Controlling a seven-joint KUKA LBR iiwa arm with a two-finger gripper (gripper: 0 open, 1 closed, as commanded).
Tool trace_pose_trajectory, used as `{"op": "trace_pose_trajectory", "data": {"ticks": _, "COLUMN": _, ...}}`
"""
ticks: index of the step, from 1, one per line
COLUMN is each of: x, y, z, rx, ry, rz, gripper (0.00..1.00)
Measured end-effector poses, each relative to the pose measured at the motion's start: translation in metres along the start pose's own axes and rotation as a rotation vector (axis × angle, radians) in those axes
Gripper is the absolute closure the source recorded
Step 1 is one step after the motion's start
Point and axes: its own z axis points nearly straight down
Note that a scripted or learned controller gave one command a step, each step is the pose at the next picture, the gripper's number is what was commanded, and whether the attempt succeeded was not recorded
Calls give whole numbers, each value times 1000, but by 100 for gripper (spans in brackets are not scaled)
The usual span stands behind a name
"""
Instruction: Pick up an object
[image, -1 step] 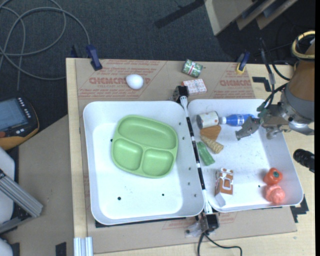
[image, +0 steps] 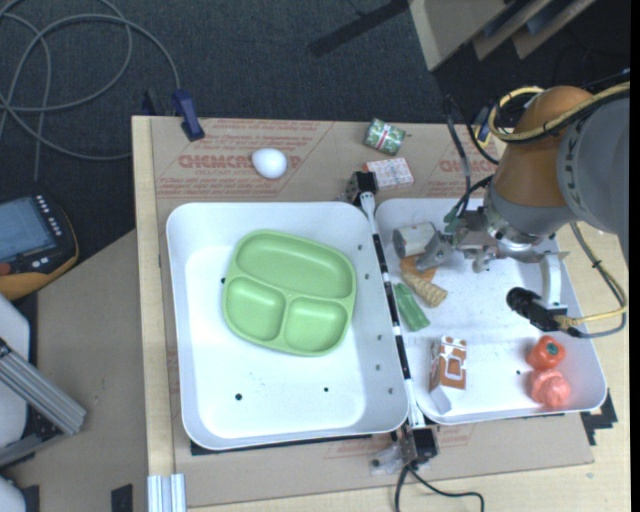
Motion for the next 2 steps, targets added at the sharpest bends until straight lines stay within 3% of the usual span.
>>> {"op": "trace_pose_trajectory", "data": {"ticks": 1, "x": 6, "y": -17, "z": 33, "rx": -1, "ry": 0, "rz": 1, "gripper": 0}}
{"op": "trace_pose_trajectory", "data": {"ticks": 2, "x": 11, "y": -20, "z": 33, "rx": -2, "ry": 0, "rz": 1, "gripper": 0}}
